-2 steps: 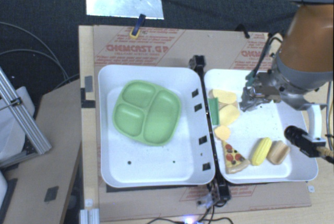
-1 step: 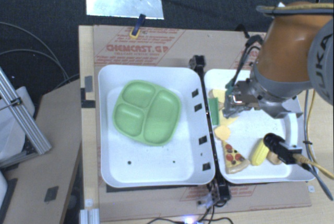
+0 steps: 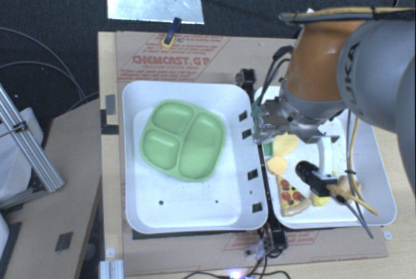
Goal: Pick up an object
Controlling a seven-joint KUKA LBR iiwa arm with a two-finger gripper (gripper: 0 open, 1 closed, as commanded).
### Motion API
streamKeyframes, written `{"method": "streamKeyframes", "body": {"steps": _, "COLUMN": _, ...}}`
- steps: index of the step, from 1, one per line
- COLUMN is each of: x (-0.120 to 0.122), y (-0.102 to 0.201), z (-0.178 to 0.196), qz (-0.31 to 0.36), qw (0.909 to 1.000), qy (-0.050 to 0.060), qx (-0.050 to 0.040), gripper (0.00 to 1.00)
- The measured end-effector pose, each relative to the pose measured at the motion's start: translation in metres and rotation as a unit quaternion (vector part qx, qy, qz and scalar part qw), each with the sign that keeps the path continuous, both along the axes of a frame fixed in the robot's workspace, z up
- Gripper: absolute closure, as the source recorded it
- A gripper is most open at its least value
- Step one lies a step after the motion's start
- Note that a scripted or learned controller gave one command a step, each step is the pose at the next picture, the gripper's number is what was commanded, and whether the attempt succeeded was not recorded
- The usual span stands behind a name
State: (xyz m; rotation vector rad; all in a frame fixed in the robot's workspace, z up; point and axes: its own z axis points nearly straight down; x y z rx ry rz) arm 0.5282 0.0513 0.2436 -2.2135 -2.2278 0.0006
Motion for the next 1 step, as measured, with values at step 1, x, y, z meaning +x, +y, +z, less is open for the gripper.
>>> {"method": "streamKeyframes", "body": {"steps": 1, "x": -0.0143, "y": 0.0181, "z": 0.1490, "qz": 0.001, "qw": 0.9999, "qy": -0.010, "qx": 0.0021, "gripper": 1.00}}
